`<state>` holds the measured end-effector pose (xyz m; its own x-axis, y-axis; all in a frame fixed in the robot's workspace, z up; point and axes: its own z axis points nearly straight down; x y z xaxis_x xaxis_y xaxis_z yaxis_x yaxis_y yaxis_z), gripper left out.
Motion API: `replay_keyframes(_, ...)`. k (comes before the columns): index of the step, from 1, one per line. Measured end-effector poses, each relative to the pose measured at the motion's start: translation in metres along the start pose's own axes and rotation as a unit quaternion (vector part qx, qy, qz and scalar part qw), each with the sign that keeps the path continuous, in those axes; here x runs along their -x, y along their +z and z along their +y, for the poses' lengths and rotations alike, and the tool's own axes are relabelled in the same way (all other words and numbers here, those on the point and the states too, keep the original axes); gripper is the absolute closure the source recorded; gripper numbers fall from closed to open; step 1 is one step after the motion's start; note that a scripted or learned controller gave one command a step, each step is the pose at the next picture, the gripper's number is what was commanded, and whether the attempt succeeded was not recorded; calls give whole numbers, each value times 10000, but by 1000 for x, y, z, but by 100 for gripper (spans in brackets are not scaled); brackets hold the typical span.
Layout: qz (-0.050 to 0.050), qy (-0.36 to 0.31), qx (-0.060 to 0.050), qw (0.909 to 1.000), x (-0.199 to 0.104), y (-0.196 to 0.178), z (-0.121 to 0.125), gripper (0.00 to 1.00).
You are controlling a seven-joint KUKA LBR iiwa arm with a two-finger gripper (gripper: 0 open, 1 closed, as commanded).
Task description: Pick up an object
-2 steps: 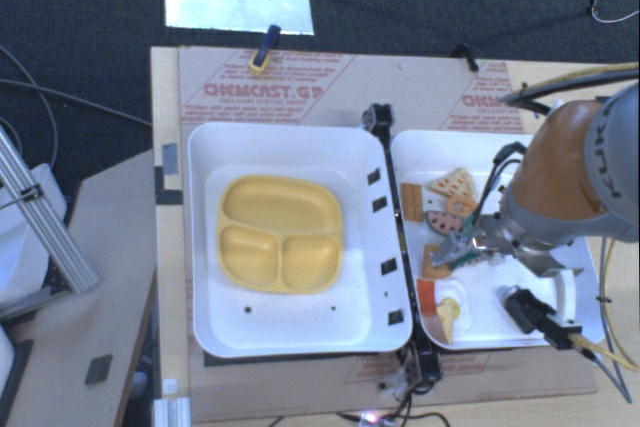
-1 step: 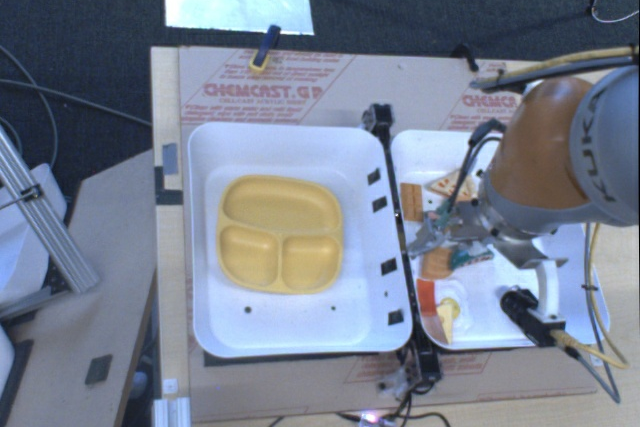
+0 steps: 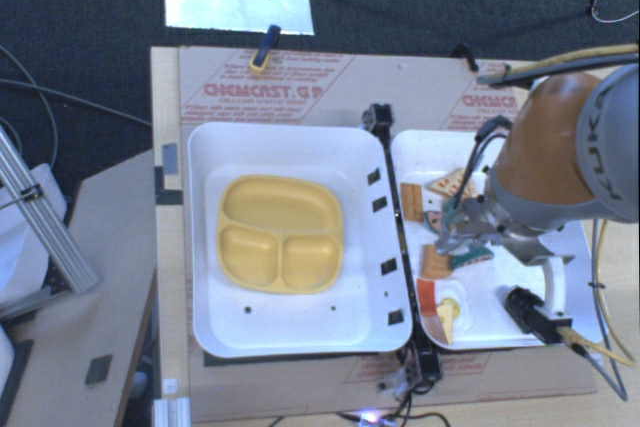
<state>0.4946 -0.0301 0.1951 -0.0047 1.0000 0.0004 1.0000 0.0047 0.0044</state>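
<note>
My gripper (image 3: 452,233) hangs low over the left part of the right bin (image 3: 500,330), with the grey and orange arm coming in from the right. Small objects lie under and around it. A teal piece (image 3: 472,259) sits just beneath it on the right. A brown block (image 3: 434,262) is right below it, and an orange-brown block (image 3: 410,201) lies to its upper left. A tan waffle-like piece (image 3: 448,183) lies above. A red and yellow item (image 3: 440,307) rests near the bin's front left corner. Nothing visibly sits between the gripper's parts.
The left bin (image 3: 250,325) holds a yellow divided plate (image 3: 281,233). A black divider with clips (image 3: 392,215) runs between the two bins. A blue and yellow tool (image 3: 265,50) lies on the cardboard behind the bins.
</note>
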Motion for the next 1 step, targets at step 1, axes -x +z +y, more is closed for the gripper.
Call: replay_keyframes(1, 3, -22, 28, 10000, -40, -82, 28, 100)
